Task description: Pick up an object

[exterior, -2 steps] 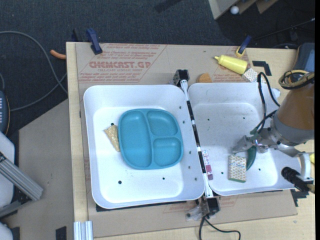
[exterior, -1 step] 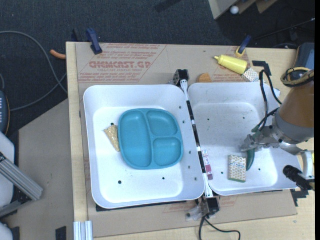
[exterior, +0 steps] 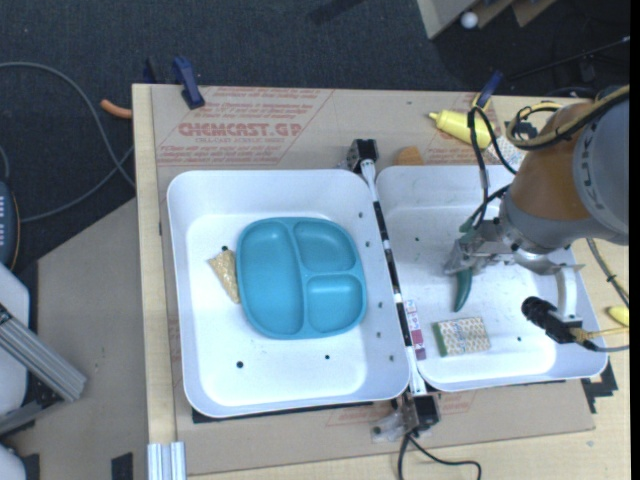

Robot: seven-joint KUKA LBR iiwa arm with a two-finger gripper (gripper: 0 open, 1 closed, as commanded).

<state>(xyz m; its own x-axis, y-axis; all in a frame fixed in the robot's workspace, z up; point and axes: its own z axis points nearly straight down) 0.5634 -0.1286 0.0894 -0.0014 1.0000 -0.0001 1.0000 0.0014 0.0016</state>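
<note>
My gripper (exterior: 472, 261) is low over the middle of the right bin (exterior: 430, 208), reaching in from the right. A slim, curved green object (exterior: 463, 290), like a small pepper, lies or hangs directly below it, with its upper end meeting the gripper's tip. Whether it is held I cannot tell. A speckled tan and green pad (exterior: 461, 336) lies flat near the bin's front wall, just in front of the green object.
The left bin (exterior: 200, 368) holds a blue divided plate (exterior: 300, 274) with a tan textured piece (exterior: 226, 272) tucked against its left edge. Behind the right bin, a yellow object (exterior: 452, 123) and a small orange piece (exterior: 408, 155) rest on the cardboard.
</note>
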